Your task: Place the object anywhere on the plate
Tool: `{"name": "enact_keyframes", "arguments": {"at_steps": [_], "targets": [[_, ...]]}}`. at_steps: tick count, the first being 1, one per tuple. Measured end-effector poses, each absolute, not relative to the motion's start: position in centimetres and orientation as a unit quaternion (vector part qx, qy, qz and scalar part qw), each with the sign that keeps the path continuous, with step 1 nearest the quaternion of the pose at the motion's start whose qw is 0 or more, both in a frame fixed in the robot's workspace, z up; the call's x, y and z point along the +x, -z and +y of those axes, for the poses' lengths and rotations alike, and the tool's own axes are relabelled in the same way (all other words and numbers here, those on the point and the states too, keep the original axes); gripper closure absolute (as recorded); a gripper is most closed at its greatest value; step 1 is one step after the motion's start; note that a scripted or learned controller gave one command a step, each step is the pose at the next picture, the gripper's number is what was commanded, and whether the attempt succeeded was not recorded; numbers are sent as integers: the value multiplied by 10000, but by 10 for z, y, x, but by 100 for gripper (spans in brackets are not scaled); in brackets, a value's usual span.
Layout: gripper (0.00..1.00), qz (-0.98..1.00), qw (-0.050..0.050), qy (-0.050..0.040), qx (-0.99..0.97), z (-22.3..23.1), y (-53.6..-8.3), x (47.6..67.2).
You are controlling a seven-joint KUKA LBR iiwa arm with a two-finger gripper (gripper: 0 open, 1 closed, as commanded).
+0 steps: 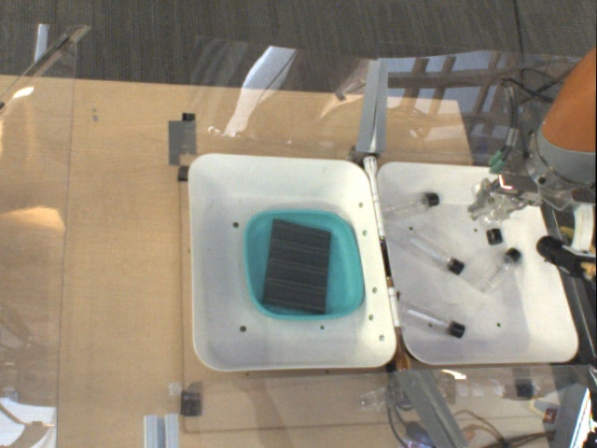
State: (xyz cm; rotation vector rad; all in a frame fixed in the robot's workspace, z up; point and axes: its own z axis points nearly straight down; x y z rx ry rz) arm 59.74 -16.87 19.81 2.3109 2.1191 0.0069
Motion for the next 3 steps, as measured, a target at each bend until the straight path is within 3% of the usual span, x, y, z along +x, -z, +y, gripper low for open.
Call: {"name": "enact_keyframes", "arguments": {"at_steps": [2, 3], "targets": [[100, 8020, 12, -15, 5973, 28, -184, 568], [0, 8016, 14, -17, 5978, 27, -185, 568]]}}
